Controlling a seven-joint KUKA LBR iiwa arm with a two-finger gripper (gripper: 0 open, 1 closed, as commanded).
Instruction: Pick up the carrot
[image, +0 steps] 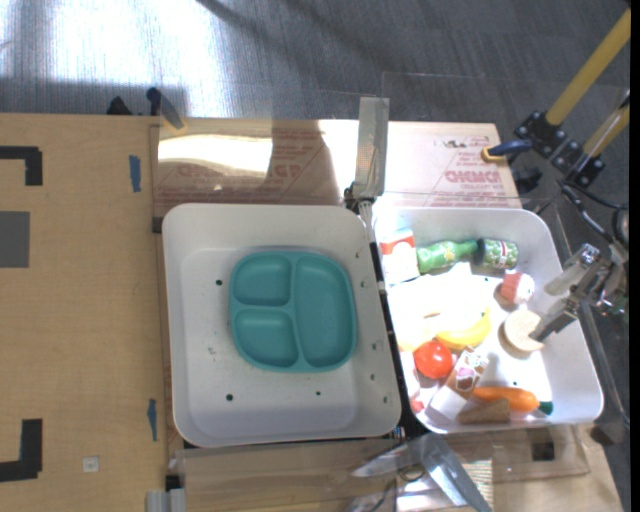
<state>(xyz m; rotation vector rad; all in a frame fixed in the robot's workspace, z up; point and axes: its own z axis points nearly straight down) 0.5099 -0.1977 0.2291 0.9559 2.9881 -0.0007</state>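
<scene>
from here i read little. the clear panel (440, 165) lying at the far side behind the right bin (572, 352) carries red print, mirrored and upside down, too broken to spell. the green bottle (470, 253) has a label i can't read.

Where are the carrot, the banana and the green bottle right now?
carrot (508, 398): camera view, middle of its orange body, near the right bin's front edge.
banana (468, 332): camera view, middle of its yellow curve.
green bottle (447, 254): camera view, on its green body, lying on its side.
</scene>
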